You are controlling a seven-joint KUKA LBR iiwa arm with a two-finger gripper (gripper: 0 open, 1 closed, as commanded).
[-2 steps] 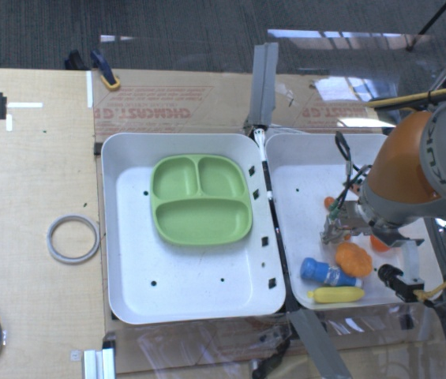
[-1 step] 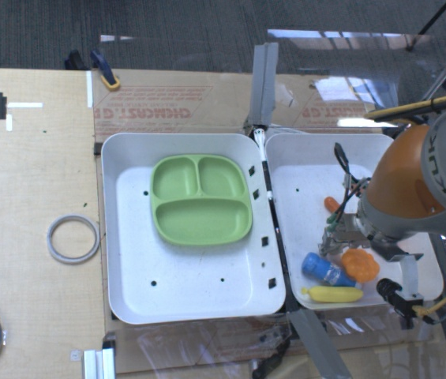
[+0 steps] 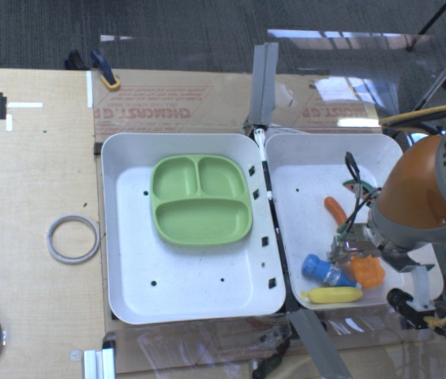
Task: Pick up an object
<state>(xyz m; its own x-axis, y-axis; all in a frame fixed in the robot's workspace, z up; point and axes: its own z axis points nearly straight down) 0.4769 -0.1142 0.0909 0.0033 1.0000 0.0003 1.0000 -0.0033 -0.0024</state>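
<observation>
Orange band and wrist hide most of the gripper (image 3: 347,251), low over the right bin (image 3: 301,160), so I cannot tell its state. Just beside it lie a blue object (image 3: 317,268), an orange lump (image 3: 369,272) and a yellow banana (image 3: 333,294). Nothing looks lifted; the pick remains undone.

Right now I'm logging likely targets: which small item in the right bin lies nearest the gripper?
The orange lump, right beside the gripper; the blue piece, yellow banana and orange carrot lie farther off.
</observation>
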